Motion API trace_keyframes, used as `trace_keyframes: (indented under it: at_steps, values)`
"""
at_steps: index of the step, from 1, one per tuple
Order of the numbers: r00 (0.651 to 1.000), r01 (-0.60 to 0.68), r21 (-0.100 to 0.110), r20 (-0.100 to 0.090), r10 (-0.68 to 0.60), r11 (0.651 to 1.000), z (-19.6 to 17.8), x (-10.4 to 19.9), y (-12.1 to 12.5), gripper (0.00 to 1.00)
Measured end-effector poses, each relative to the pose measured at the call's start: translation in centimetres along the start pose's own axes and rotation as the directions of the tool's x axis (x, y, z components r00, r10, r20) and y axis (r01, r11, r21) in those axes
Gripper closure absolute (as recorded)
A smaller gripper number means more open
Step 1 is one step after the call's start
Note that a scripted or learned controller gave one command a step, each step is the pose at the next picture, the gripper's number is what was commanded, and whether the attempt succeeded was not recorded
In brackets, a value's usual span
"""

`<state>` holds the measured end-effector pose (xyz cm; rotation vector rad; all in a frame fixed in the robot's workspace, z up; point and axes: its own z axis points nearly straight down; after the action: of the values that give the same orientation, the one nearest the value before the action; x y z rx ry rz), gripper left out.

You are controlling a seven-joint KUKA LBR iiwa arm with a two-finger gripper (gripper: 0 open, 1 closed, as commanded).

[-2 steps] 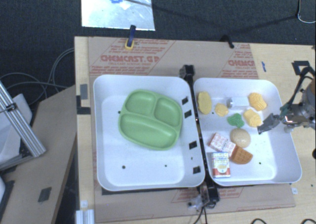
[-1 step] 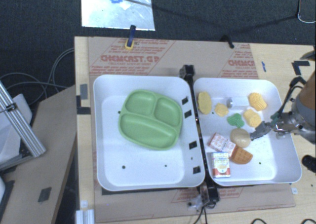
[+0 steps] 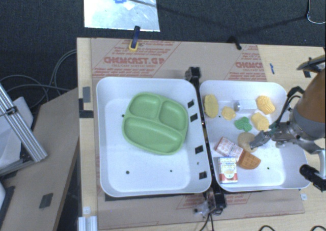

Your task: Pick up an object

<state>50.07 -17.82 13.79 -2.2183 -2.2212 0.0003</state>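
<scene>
Brown bench (image 3: 153, 59) on dark carpet (image 3: 41, 16); whether the gripper (image 3: 256, 141) grasps cannot be told.

Divided plate (image 3: 155, 123) in left bin (image 3: 109, 138); food items (image 3: 237, 153) in right bin (image 3: 275, 174).

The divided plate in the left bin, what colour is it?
Light green, plain, no pattern. The divided plate shows best in the camera view.

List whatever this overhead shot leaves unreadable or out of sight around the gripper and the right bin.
- Gripper: too small and blurred in the camera view to tell its finger state or whether it grips anything.
- Tan round item: partly covered by the gripper tip; its shape and identity stay unclear.
- Arm: cut off by the view's right edge.
- Carton: label print too small to read.
- Right bin: its right rim lies under the arm.
</scene>
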Motion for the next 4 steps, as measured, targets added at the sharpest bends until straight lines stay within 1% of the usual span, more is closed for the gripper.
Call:
trace_keyframes:
  at_steps: [1,2,3,4]
  values:
    - [1.000,-0.001,0.001,0.000,0.001,1.000,5.2,0.1,0.0,0.00]
    - [1.000,-0.001,-0.005,0.002,0.001,1.000,3.9,0.0,0.1,1.00]
    - [1.000,0.003,-0.007,0.003,-0.003,1.000,-0.7,0.7,0.4,1.00]
    - [1.000,0.002,-0.007,0.004,-0.002,1.000,-6.1,0.0,-0.2,1.00]
